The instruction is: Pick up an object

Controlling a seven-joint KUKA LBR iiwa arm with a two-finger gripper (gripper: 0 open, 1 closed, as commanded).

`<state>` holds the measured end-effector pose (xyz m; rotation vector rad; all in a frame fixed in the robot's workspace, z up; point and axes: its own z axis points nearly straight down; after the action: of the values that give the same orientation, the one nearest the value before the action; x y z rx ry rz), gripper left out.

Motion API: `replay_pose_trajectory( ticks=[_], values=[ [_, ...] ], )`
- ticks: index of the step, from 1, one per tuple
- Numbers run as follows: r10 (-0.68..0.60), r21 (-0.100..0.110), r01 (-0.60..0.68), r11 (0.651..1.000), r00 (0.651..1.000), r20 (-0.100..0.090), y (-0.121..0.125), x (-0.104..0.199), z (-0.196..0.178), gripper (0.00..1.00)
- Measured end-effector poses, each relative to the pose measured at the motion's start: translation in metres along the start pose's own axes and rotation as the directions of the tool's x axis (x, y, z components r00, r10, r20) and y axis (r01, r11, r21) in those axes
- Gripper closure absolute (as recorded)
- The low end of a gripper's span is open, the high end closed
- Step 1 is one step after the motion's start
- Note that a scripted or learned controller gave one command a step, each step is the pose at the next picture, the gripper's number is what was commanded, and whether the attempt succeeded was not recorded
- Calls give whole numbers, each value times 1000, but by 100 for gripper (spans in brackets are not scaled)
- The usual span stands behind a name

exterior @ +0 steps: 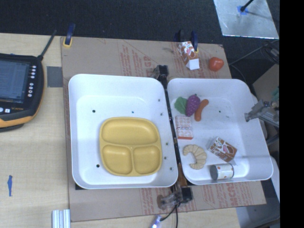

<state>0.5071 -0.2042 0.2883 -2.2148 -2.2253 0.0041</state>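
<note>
Gripper [256, 112]: one, at the right bin's [247, 91] right rim, above the bin floor; grip state cannot be told, nothing seen held.
Right bin contents, one each:
- brown carton [222, 149], long axis diagonal, upper left to lower right
- grey-capped can [222, 172], on its side, axis left-right
- croissant [196, 155]
- white-red packet [184, 127], upright axis
- orange carrot [201, 109], steeply diagonal
- purple grapes [192, 104]
- green leaf [180, 104]
Left bin [85, 91]: one yellow divided tray [130, 145], three compartments.
</note>
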Motion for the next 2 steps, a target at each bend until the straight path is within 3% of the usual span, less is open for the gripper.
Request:
replay_pose_trajectory(
  ticks=[1, 2],
  values=[
    [-3, 3, 3, 1000, 1000, 0, 58, 61, 88, 0],
    [-1, 3, 1, 1000, 1000, 1, 107, 88, 195, 0]
  ],
)
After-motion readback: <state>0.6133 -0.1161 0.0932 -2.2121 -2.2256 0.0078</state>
